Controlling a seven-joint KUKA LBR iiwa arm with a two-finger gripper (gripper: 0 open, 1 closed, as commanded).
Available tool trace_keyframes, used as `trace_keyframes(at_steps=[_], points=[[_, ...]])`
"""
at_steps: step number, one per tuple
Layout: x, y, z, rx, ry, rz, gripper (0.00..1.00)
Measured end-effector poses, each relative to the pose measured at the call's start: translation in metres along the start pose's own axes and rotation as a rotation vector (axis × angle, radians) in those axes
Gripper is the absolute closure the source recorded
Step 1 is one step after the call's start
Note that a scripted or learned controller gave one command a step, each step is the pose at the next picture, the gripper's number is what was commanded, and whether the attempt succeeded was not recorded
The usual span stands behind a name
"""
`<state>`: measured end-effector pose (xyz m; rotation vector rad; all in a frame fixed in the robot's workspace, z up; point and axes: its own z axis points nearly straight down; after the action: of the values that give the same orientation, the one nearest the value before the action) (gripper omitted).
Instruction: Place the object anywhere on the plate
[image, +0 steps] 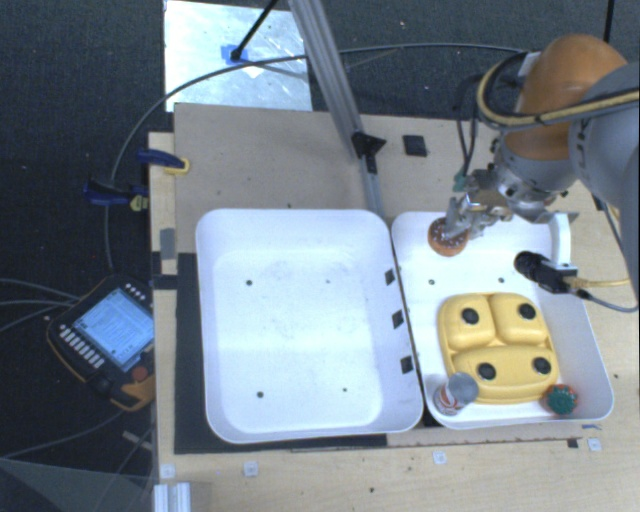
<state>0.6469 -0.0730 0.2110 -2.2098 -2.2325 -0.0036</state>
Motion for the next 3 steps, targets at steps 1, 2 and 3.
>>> trace_keyframes(at_steps=[1,2,3], points=[[0.045,-0.007,-0.009,0.000,0.000,0.001,1.00],[0.100,-0.013,-0.001,0.001,0.000,0.000,1.00],[0.145,-0.025,-0.004,0.002,0.001,0.001,1.00]])
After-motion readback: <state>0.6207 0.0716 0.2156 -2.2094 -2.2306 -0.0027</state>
